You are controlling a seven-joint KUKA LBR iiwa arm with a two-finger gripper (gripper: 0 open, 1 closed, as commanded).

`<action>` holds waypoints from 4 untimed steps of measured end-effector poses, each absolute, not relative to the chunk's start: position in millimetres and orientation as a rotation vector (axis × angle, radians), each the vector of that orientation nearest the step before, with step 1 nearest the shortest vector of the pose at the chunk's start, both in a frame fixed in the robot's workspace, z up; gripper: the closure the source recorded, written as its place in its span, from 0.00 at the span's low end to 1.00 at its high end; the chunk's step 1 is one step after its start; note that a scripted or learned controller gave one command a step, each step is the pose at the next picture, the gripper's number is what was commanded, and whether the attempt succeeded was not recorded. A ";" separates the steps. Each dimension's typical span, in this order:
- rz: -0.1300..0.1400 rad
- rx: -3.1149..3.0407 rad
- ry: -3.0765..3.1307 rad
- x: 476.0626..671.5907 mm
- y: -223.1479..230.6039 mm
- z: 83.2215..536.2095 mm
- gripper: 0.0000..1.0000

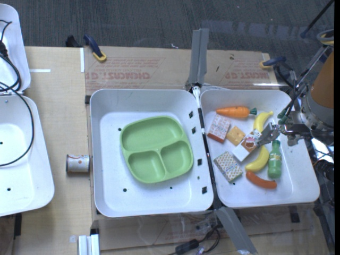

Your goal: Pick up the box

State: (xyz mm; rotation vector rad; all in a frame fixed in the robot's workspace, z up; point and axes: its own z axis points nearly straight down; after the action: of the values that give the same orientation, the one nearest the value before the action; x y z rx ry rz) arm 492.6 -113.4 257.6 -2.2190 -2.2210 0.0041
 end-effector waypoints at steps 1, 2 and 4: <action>0.004 -2.083 -2.347 502.3 -106.4 132.3 0.00; -0.004 -2.005 -2.425 546.2 -102.4 96.4 0.00; 0.001 -1.930 -2.478 518.0 -102.7 149.9 1.00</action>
State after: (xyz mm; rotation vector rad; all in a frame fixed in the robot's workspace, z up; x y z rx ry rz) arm 518.0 -102.7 149.9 -1.9297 -2.4783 0.0012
